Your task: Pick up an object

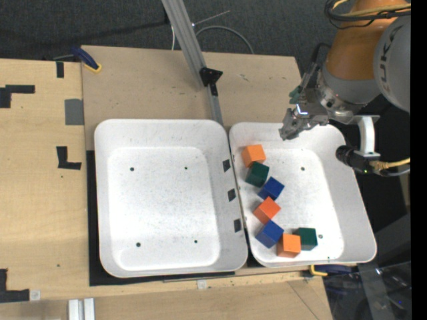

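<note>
The right bin (333,179) holds several small cubes. An orange cube (253,155) lies at the top of the group, with a dark green cube (257,174) and a blue cube (271,189) just below it. Lower down sit an orange cube (267,210), a blue cube (270,234), another orange cube (290,244) and a dark green cube (307,238). My gripper (291,129) hangs over the bin's far edge, up and to the right of the top orange cube. Nothing shows between its fingers.
The left bin (160,199) lies beside the right one. A slanted metal pole (190,39) rises behind the bins, clamped near their shared far corner. A blue and yellow clamp (87,59) sits on the bench at the far left.
</note>
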`<act>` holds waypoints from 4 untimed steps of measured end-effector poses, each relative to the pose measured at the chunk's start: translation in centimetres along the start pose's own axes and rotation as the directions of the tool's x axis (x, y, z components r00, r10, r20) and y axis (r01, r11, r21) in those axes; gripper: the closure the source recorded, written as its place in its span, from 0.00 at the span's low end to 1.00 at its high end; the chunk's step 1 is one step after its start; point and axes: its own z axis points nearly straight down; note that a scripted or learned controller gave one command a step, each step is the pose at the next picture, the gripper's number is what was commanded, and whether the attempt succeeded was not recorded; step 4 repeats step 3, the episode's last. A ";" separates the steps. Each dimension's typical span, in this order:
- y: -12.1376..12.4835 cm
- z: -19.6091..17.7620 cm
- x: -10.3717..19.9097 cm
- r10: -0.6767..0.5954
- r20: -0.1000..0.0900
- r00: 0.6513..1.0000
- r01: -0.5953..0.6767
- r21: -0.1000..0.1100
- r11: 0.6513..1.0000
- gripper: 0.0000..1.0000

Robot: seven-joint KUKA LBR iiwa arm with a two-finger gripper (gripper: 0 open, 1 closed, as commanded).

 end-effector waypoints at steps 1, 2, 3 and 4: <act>-0.4 1.7 5.8 -0.004 -0.002 1.000 0.004 0.007 1.000 1.00; -1.4 3.4 10.6 -0.003 -0.002 1.000 0.003 0.008 1.000 1.00; -2.1 2.6 15.6 -0.005 -0.002 1.000 0.005 0.005 1.000 1.00; -2.1 2.6 15.6 -0.005 -0.002 1.000 0.005 0.005 1.000 1.00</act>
